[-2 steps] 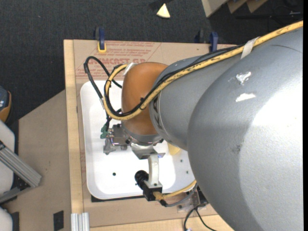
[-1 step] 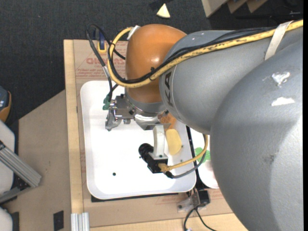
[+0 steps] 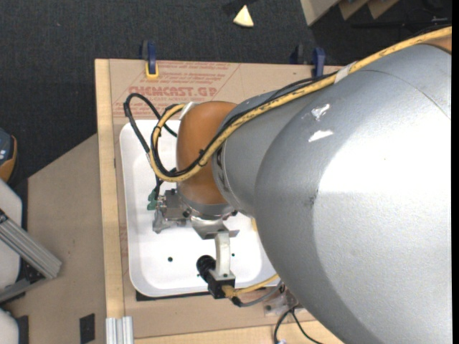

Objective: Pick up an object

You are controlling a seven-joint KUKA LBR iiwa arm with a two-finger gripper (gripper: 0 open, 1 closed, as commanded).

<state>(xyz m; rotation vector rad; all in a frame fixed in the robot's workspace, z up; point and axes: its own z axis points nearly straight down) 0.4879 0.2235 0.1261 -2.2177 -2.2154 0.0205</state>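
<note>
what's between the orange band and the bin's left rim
In the camera view, black and yellow cables loop over bare white bin floor between the orange band and the left rim.

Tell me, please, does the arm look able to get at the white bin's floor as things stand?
Probably yes: the arm hangs directly over the white bin, and nothing visible lies between its wrist and the floor.

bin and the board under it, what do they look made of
Bin: probably plastic, being smooth, white and slightly glossy with rounded corners. Board: looks like plywood or fibreboard, a matte tan with a paler edge strip and red printed lettering at the far end.
</note>
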